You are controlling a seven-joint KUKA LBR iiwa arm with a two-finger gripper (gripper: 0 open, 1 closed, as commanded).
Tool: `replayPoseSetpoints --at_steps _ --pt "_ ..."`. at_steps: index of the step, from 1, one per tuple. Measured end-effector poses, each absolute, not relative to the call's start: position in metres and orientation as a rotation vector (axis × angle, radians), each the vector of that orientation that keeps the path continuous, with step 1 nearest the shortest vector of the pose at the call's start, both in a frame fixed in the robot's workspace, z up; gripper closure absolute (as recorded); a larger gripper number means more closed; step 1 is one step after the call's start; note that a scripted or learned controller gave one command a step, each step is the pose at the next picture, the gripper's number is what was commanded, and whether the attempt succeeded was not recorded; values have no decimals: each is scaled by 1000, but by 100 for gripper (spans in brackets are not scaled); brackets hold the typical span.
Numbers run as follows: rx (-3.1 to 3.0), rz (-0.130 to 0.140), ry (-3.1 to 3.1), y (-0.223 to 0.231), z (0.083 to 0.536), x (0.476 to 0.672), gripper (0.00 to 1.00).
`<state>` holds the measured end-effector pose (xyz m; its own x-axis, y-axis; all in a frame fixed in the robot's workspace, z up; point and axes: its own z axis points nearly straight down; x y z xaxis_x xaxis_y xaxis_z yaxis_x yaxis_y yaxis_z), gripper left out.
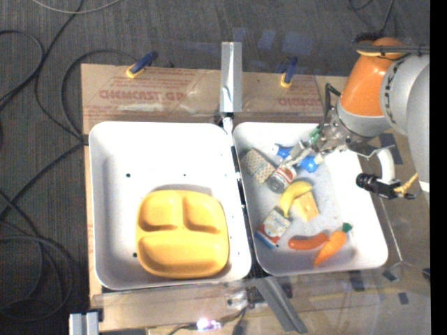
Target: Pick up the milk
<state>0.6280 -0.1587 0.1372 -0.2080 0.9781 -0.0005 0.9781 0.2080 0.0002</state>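
Arm enters from 3 o'clock; hand (312, 147) sits low over the upper part of the right bin (370, 253), just beside a blue-and-white bottle (288, 165) and a patterned can (256, 164), and whether its grip is open or closed cannot be made out. Milk (272, 226), a small carton, lies tilted toward 7 o'clock of the right bin, well apart from the hand, with banana (293, 194) and cheese wedge (306, 206) just above it, sausage (307, 242) and carrot (331, 246) at its 3 o'clock. Left bin (112, 152) carries a yellow compartment tray (183, 234) at its 6 o'clock
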Motion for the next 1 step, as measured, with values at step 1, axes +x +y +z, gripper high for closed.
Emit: replayPoseSetpoints --at_steps 1 --pt "1819 0 2545 -172 90 530 0"
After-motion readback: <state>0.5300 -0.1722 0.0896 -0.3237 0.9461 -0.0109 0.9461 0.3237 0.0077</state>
